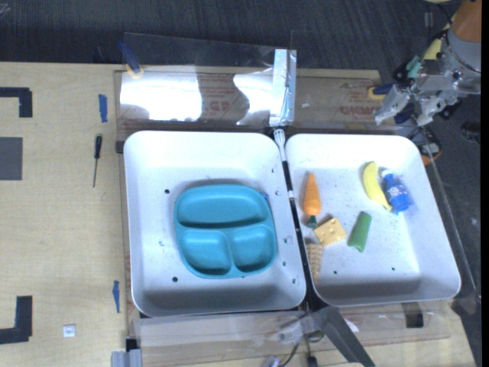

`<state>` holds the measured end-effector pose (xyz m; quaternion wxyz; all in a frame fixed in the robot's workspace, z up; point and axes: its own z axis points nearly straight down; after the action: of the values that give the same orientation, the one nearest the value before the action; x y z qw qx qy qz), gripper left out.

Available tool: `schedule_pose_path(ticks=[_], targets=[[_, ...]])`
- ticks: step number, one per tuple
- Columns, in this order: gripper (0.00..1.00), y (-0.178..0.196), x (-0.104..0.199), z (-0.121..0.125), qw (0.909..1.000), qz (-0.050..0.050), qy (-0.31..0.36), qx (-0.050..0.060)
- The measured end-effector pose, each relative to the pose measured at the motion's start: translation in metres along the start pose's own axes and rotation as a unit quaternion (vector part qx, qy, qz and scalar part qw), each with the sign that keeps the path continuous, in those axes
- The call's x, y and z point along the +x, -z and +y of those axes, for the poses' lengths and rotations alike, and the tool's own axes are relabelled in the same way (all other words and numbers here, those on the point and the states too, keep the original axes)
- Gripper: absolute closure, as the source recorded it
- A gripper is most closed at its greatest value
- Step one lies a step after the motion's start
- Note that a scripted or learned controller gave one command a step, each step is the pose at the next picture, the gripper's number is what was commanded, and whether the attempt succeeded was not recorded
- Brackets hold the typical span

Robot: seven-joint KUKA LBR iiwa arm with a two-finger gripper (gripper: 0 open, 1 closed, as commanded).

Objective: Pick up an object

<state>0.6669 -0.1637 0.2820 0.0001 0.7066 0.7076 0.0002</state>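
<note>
Pale wooden bench (53,228) under two white bins (145,159), dark carpet (229,6) behind.

Blue tray (224,229), orange carrot (312,194), yellow banana (372,183), white bins (145,228).

no text can be read — the blue bottle (395,193) label seems too blurred.

Pale wooden bench (53,228) with black markings, dark ribbed floor (229,6) beyond, glare on clear panel (199,90).
</note>
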Motion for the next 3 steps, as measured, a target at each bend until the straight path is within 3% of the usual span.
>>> schedule_pose_path(ticks=[1, 2, 3], targets=[[0.0, -0.084, -0.019, -0.14, 1.0, 0.0, 0.009, 0.003], [0.0, -0.182, 0.01, -0.135, 0.9989, 0.002, -0.047, 0.006], [0.0, -0.191, 0.037, -0.135, 0.9995, -0.001, -0.032, -0.005]])
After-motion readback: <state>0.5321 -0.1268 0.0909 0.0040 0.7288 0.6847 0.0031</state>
